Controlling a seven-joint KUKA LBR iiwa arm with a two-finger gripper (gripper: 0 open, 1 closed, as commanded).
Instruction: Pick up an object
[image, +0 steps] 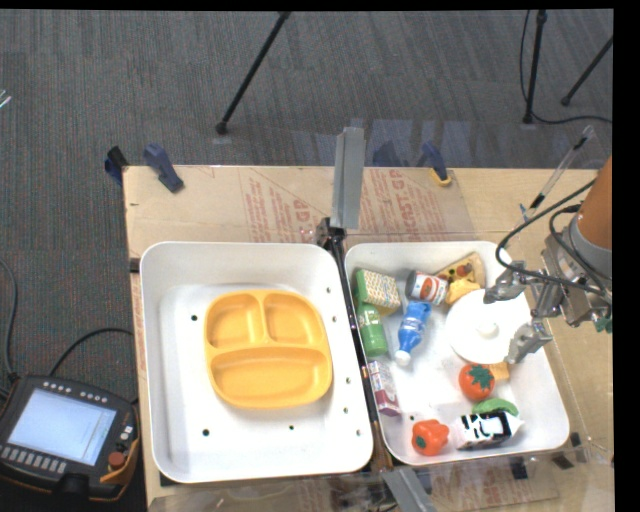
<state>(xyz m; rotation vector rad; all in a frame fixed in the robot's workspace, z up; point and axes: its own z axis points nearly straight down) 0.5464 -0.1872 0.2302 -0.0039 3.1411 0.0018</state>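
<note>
Grey carpet (150, 70) surrounds a wooden tabletop (260, 200) on which two shallow white bins are set side by side. At the near left corner, on the floor, a teach pendant (62, 432) with a lit screen is seen.

Within the right bin (555, 400), nearest the camera, an orange pepper-like toy (430, 437) lies just beside a black-and-white carton (488, 426) topped with a green piece. A little farther in, a red tomato toy (477, 381) is placed near the bin's right side, and a small pink packet (383, 388) lies along the left wall. Farther still, a white round lid (485, 331) is seen, with a blue bottle (410, 331) and a green bottle (371, 333) to its left. At the far end a patterned box (378, 288), a red-and-white can (427, 288) and a yellow wedge (461, 271) are grouped.

The left bin (170, 270) holds a yellow divided tray (268, 347).

The gripper (520, 318) is positioned over the right edge of the right bin, and its fingers (503, 291) are spread apart with nothing between them, the white round lid lying just below and beside them.

Beyond the bins, tripod legs (250, 75) stand on the carpet.
</note>
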